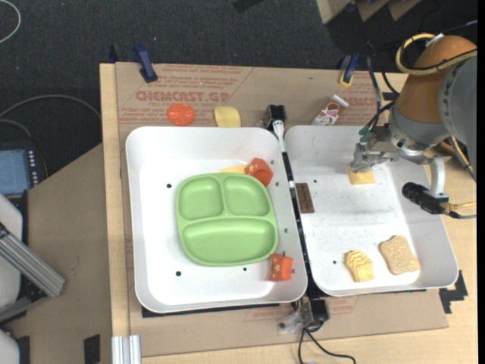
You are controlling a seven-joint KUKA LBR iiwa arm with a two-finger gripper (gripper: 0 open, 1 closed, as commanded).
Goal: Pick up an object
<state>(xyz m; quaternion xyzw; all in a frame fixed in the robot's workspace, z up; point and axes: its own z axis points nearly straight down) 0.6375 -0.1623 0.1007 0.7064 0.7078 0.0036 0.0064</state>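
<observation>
Dark grey carpet surrounds a bench topped with a brown cardboard sheet [197, 89], which carries two shallow white bins side by side. Red print on the cardboard reads roughly "CHEMCAST GP", mirrored or partly washed out; finer lines beneath are illegible.

Task object: a small pale yellow block [363, 177], squarish, cheese-like, lying flat on the floor of the right bin [341, 226]. It sits directly under the gripper [367, 158], touching or nearly touching the tips. Whether the jaws are apart or clamped on it cannot be told from this angle.

Arm: grey body with an orange band [439, 67] above the wrist, entering from the right side, wrist bent so the tool points down into the far part of the right bin. Cables loop round the wrist.

Further toward the viewer from the jaws, same bin: a yellow ridged piece [360, 265] and a tan bread-like slice [398, 254], just beside each other, well apart from the gripper.

Away from the jaws, in the left bin [148, 226]: a green divided plate [226, 219] with three compartments, a red-orange item [260, 170] at its far corner, a small red item [280, 267] at its near corner.

Beyond the bins on the cardboard: an orange round piece [181, 114], a pale yellow piece [226, 117], a small packet [329, 112] with unreadable print. Blue clamps [144, 61] grip the cardboard's far edge.
</observation>
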